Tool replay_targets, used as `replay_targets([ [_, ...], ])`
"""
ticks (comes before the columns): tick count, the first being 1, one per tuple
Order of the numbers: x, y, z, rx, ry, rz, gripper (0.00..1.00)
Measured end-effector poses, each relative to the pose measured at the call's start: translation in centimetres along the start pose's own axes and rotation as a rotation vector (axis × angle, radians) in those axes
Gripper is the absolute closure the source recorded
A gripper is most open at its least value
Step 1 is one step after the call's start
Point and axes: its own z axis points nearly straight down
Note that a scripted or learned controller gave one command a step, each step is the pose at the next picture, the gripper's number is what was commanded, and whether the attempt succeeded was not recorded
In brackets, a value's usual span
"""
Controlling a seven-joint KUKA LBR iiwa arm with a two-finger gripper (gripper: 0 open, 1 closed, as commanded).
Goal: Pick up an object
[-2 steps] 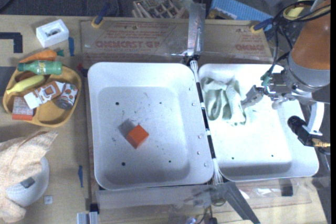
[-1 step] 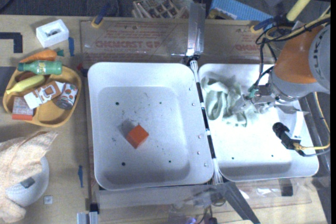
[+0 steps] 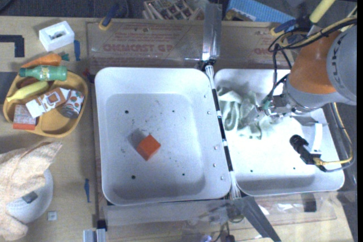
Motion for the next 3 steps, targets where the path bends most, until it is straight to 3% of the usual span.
replay_targets([
  [2,2.12,1.65,0.01,-0.004,-0.003,-0.224,0.00],
  [3,2.42,0.79,-0.03,-0.003,0.000,-0.252,0.00],
])
